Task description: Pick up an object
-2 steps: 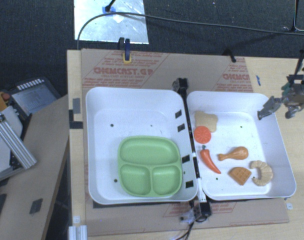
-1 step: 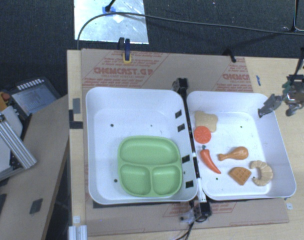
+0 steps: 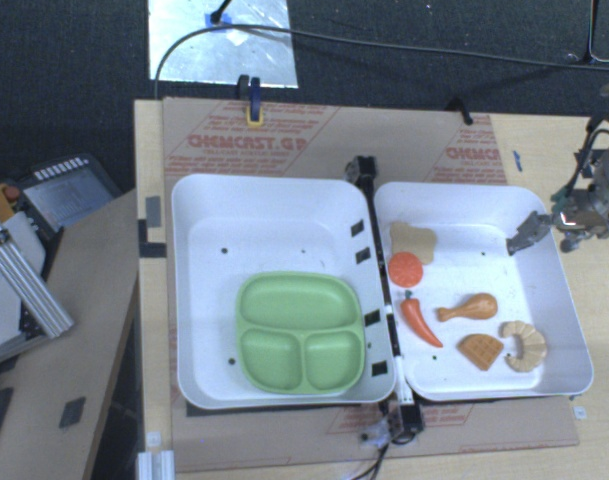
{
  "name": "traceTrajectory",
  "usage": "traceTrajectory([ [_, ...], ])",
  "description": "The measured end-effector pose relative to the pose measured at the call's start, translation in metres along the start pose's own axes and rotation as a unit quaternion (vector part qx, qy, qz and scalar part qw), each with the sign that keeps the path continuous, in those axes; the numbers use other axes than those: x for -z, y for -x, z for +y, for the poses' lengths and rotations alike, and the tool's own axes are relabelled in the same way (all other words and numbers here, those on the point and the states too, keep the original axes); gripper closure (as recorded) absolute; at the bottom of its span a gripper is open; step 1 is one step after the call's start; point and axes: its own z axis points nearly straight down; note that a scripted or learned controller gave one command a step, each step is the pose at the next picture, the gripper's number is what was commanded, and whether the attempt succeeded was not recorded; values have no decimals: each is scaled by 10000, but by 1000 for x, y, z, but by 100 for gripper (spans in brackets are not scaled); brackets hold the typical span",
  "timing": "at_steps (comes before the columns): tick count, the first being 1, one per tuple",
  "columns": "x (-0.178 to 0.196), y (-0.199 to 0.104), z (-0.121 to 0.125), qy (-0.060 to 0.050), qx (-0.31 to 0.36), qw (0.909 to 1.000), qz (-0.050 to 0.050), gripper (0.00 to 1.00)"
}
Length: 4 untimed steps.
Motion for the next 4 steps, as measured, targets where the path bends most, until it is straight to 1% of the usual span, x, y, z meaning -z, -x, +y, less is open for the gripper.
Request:
traceTrajectory([
  [1,-42,0,4,5,5,10000,1,0],
  [2,-104,-3,8,-1,4,10000,4,0],
  [3,-90,-2,9,26,5,10000,-8,100],
  [4,-46,1,9,37,11,10000,-9,100],
])
